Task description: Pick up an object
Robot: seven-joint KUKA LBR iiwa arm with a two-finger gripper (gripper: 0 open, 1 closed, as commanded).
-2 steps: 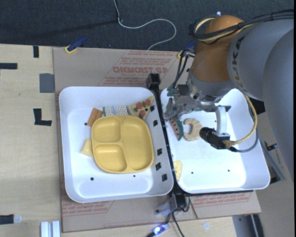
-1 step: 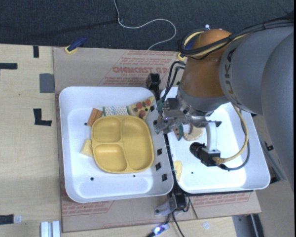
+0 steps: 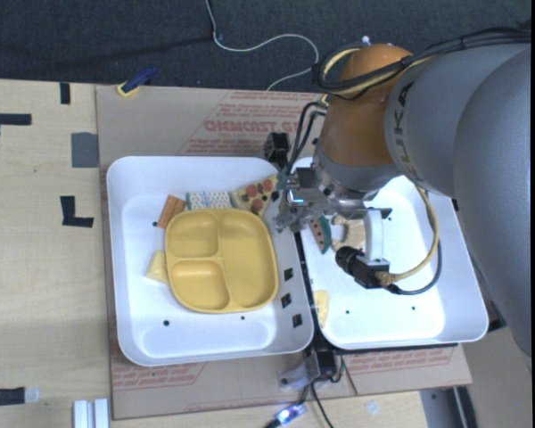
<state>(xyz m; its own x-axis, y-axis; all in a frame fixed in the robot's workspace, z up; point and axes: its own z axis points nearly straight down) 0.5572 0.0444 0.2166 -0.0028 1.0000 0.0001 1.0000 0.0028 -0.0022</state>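
From my console the arm (image 3: 446, 105) was the biggest thing in the picture, coming in from three o'clock and bending over the right bin (image 3: 428, 315). Its orange band sat over that bin's far left corner, which put the wrist close to the divide between the two bins; I judged that it had been sent there because several small items lay along that edge.

The left bin (image 3: 134, 266) took up the middle of the bench. Most of its floor was covered by a yellow tray (image 3: 221, 259) with three wells, lying flat and a little skewed. It was too wide and flat for two fingers, I reckoned, so a poor pick.

At the tray's twelve o'clock, small pieces poked out from under its rim: an orange block (image 3: 170, 210) at eleven, a patterned strip (image 3: 209, 200) at twelve, and something printed (image 3: 254, 191) at one. A pale yellow piece (image 3: 156, 266) showed at the tray's nine o'clock.

The gripper (image 3: 325, 226) hung below the wrist at the right bin's ten o'clock, with a small striped thing (image 3: 322, 231) and a tan scrap (image 3: 355, 233) near it. Wrist, cables and a black connector (image 3: 361, 267) crowded the spot, so I could not tell whether it was released, clenched or grasping anything. A yellow bit (image 3: 321, 305) lay at the bin's eight o'clock edge.
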